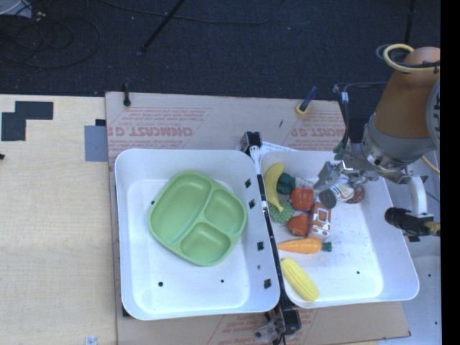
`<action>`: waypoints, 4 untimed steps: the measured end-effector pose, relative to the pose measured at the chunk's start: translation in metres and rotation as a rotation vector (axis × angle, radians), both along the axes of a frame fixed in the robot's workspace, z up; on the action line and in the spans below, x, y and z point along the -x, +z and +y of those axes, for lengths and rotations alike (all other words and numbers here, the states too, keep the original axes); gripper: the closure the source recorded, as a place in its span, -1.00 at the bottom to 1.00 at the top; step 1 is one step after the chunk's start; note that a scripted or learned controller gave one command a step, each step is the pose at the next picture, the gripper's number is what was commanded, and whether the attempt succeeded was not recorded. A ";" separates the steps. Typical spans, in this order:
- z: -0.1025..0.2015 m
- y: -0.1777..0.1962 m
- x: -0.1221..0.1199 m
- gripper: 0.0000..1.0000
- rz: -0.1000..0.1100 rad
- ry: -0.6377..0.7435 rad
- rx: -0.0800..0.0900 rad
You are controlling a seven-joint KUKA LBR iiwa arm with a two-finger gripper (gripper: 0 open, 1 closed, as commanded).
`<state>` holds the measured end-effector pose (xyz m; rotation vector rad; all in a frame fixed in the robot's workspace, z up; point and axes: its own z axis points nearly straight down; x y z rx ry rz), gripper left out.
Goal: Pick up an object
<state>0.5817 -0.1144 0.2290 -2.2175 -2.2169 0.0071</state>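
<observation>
From my seat the claw (332, 186) sits low over the right white bin (392, 282), at the upper part of the toy pile; its metal parts blur together there and I cannot tell how it stands, nor whether anything is caught in it; a small round object with a brownish rim (350, 191) lies just beside it, too muddled to identify. The grey arm with its orange band (406, 106) is cut off at the right. Around the claw I see toy food: a red tomato-like piece (302, 198) touching a dark green lump (286, 184); a curved yellow banana (273, 185) along the divider; a small orange-and-white carton (320, 220); an orange carrot (300, 246) below it; a yellow corn cob (299, 279) nearest the front edge. In the left white bin (136, 279) rests a pale green three-compartment plastic plate (198, 218), tilted askew.
</observation>
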 end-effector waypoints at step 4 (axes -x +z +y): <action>-0.004 0.023 -0.001 1.00 0.030 0.007 -0.005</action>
